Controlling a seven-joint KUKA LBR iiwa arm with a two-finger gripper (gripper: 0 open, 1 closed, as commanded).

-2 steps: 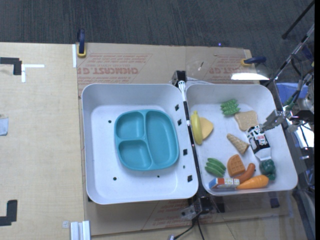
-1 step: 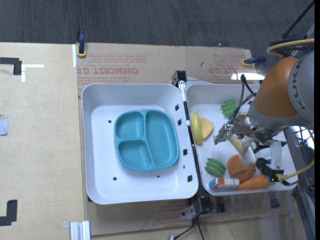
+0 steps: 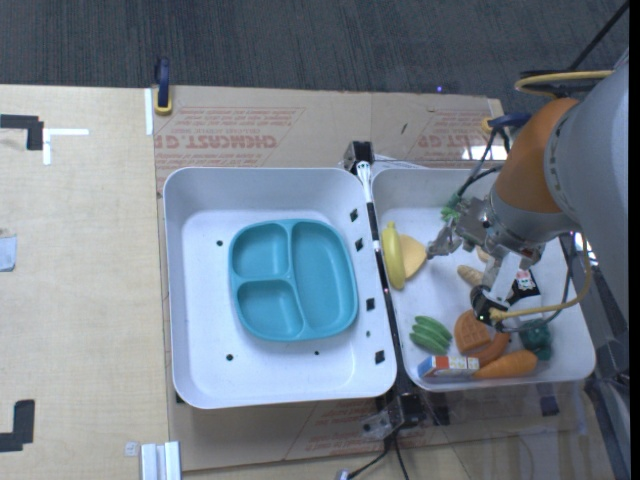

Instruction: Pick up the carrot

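Observation:
The carrot (image 3: pixel 508 365) is an orange tapered piece lying flat along the front wall of the right bin (image 3: pixel 420 193), near its front right corner. My gripper (image 3: pixel 447 236) hangs over the middle of that bin, reaching in from the right below the orange band of the arm. It is well behind and to the left of the carrot, close to a yellow banana-like piece (image 3: pixel 402 256). Nothing shows in the gripper.
Around the carrot lie an orange-brown lump (image 3: pixel 478 334), a small white box (image 3: pixel 448 366), a teal item (image 3: pixel 540 340) and a green pod (image 3: pixel 432 332). A beige piece (image 3: pixel 472 273) sits below the wrist. The left bin (image 3: pixel 190 298) holds a teal divided plate (image 3: pixel 294 278).

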